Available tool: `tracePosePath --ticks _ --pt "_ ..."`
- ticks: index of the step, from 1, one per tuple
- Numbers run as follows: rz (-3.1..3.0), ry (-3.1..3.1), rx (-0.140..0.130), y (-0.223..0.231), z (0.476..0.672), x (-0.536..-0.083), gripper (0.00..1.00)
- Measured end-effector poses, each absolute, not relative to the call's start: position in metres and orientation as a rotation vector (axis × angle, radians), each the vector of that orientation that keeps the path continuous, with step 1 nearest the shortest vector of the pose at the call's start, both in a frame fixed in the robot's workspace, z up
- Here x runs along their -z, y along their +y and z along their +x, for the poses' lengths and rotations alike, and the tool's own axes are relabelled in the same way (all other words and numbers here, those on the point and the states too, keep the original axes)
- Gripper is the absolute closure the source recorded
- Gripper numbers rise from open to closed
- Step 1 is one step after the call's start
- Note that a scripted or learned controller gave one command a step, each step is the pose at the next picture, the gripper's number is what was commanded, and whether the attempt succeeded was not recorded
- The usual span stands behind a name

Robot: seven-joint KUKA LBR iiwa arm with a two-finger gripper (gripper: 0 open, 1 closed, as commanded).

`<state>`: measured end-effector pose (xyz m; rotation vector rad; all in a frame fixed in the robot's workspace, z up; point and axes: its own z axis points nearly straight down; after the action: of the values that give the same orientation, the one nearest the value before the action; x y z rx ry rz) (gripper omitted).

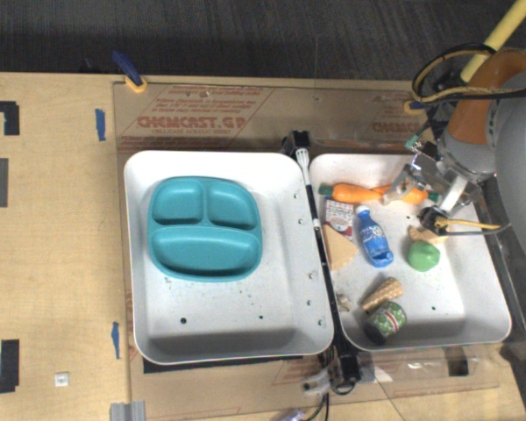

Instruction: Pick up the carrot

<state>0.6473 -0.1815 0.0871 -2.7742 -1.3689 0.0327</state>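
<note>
Gripper (423, 202) sits low over the back right part of the right bin (486, 318), close to the thick end of the carrot (365, 193), though whether its jaws are spread or pressed together I cannot tell, since the wrist hardware hides them from this angle. Working from the near edge of that bin toward the back: a green can (387, 319) lies at the front with a tan cork-like piece (381, 292) just behind it, then a green ball (423, 256) to the right, a blue bottle (373, 238) tilted near the middle, a small red-and-white packet (338, 215) beside the bottle, and finally the carrot lying crosswise along the back wall, its green top toward the divider. The left bin (158, 318) holds a teal divided plate (205, 227), well apart from all this. My judgement is that the main risk is a glancing grasp: the tool seems to meet the carrot at its very end rather than its middle, so a close there could squirt it away or tip it out on the lift. The back wall leaves little room on that side, and the bottle and packet lie near enough to be nudged.
</note>
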Motion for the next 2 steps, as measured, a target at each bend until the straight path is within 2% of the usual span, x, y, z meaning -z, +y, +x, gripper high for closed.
tracePosePath --ticks 1,2 --pt "-2.833 -1.272 0.019 -0.186 0.635 -0.088 0.00" --pt "-2.898 -0.988 -0.069 -0.184 0.656 -0.089 0.00"
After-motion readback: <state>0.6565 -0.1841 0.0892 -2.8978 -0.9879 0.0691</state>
